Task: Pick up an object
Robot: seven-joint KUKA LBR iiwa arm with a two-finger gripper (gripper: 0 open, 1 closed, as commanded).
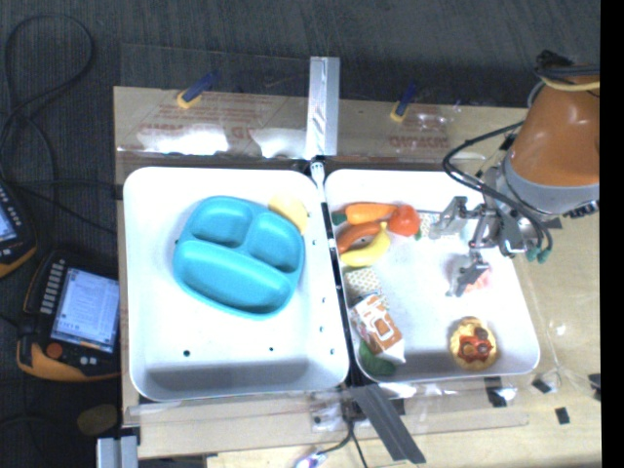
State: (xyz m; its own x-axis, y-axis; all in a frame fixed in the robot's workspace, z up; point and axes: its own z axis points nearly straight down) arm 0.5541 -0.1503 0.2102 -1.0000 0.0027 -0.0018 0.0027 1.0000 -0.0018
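Note:
My gripper (462,248) hangs over the right part of the right bin (429,359), open, with bare white floor between its fingers. To its left, along the bin's back left, lie an orange carrot-like toy (366,213), a red tomato-like piece (404,221) and a yellow banana-like toy (363,249). At the front left a small printed packet (376,326) rests on a green item (380,361). A round brown toy with red spots (472,343) sits in the front right, just below the gripper.
The left bin (156,359) holds a blue divided plate (239,252) with a small yellow piece (289,210) at its back right edge. A metal divider post (323,105) stands behind the bins. The arm's orange band (561,135) looms at the right.

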